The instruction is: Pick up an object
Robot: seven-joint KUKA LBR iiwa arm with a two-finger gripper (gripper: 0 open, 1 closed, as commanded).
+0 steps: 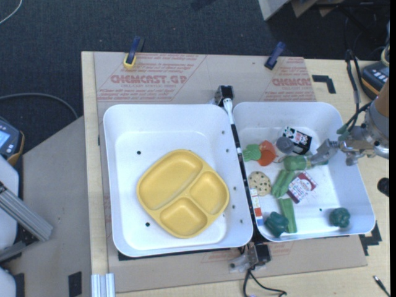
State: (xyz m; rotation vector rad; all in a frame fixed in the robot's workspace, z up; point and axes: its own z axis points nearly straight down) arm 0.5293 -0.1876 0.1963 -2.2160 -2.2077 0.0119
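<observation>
We see the gripper point(326, 151) low over the right bin point(356, 184), its fingers too blurred to judge. Nearest lies the green toy point(294, 163), just left of it (long axis toward the arm).

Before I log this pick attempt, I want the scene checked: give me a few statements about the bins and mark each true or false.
1. The yellow divided plate lies in the left bin. True.
2. The cookie lies on the yellow plate. False: it lies in the right bin, near the divider.
3. The gripper is over the right bin. True.
4. The right bin holds a single object. False: it holds several, including a dark green piece near its front right corner.
</observation>
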